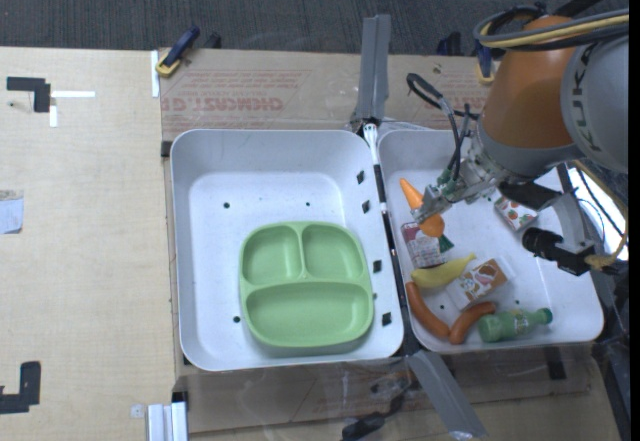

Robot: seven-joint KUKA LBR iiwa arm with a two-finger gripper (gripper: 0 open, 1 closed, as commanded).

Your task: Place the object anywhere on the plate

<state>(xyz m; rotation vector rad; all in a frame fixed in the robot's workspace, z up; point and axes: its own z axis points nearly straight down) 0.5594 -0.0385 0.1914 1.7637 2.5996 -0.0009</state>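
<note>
Left bin (200, 229) holds the green three-section plate (305, 284). Right bin (570, 324) holds a banana (445, 272), green bottle (515, 322), sausages (450, 321), cartons and a carrot (412, 194). Arm (545, 89) reaches in from the right, gripper (437, 212) low over the carrot; grip state can't be made out.

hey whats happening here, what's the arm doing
A grey and orange robot arm reaches in from the right, with its gripper low over the right bin, beside an orange carrot among toy foods such as a banana and a green bottle. The green divided plate sits in the left bin, with nothing on it yet.
</note>
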